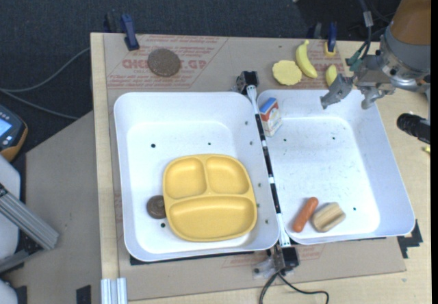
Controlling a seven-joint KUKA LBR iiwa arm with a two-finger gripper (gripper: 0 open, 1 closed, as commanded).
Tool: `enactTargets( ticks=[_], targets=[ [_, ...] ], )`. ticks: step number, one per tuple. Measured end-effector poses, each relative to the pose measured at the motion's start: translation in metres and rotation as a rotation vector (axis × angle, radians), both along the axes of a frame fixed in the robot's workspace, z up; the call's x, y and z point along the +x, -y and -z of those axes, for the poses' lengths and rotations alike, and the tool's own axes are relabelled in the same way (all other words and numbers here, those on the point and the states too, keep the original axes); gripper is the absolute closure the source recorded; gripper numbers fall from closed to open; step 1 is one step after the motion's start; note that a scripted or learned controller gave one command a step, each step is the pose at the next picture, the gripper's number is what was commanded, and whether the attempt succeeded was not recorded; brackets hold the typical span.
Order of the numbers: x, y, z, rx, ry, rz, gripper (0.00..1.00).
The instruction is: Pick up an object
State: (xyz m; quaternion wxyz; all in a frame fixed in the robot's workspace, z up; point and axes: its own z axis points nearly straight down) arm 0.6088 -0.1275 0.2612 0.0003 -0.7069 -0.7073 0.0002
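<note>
The gripper [350, 92] hangs spread and holding nothing above the right bin [383, 179] at its one o'clock corner, likely poised to choose a target. Candidates lie apart: a small carton [269, 115] at ten o'clock against the divider, a carrot [305, 214] and bread roll [328, 217] touching at six o'clock. The yellow plate [208, 196] fills the left bin [137, 159].

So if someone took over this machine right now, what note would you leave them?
End effector: open, holding nothing, over the right bin's far edge.
Right bin: small carton by the divider; carrot and bread roll at the near side.
Left bin: yellow divided plate, brown cookie beside it.
Outside the bins on the bench: banana, yellow slice, brown disc.
Done: nothing picked. Left: grasp and lift one object.
</note>
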Motion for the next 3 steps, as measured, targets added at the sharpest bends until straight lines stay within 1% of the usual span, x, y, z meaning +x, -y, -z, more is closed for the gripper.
enactTargets(
  ticks=[1, 2, 3],
  targets=[
    [-0.096, 0.034, 0.078, 0.003, -0.014, 0.008, 0.00],
    [-0.122, -0.019, 0.119, 0.005, -0.008, -0.002, 0.00],
    [-0.131, -0.037, 0.180, 0.002, -0.004, 0.000, 0.00]
  ],
)
